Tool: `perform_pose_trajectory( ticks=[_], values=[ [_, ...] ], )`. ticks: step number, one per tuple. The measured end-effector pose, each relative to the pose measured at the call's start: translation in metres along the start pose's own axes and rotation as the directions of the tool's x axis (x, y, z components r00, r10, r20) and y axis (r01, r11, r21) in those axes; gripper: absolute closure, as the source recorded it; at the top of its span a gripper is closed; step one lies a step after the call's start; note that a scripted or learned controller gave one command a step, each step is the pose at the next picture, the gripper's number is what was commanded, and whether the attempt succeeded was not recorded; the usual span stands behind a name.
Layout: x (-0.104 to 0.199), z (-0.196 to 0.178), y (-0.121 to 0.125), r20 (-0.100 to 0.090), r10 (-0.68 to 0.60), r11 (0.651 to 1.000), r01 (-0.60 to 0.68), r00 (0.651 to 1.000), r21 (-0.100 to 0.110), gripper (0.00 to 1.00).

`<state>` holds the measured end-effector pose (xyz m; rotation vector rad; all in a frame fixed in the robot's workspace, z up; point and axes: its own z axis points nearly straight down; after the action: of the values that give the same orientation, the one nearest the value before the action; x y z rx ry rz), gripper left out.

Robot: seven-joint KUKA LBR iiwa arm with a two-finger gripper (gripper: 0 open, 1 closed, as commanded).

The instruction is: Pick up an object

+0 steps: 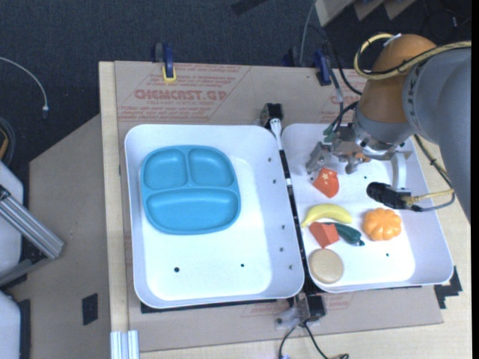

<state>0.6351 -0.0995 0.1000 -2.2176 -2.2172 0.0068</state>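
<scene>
The right bin (419, 264) holds several toy foods. A red strawberry-like piece (326, 182) lies near its back left. In front of it are a yellow banana (327, 214), a red block (323, 234), a dark green piece (349, 235), an orange pumpkin (382, 224) and a tan round disc (326, 265). My gripper (331, 158) hangs low over the back of the right bin, just behind and above the red piece. The grey wrist and orange band rise behind it to the right.
The left bin (224, 268) holds a blue divided plate (191, 188) in its back half. A black connector with a yellow cable (388, 194) hangs from the arm over the right bin. A ridge (288, 193) separates the two bins.
</scene>
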Motion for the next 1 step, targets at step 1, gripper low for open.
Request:
perform_pose_trajectory(
  ticks=[1],
  values=[
    [0.0006, 0.0161, -0.0002, 0.0, 0.0, 1.0, 0.0, 1.0, -0.003, 0.0]
  ],
)
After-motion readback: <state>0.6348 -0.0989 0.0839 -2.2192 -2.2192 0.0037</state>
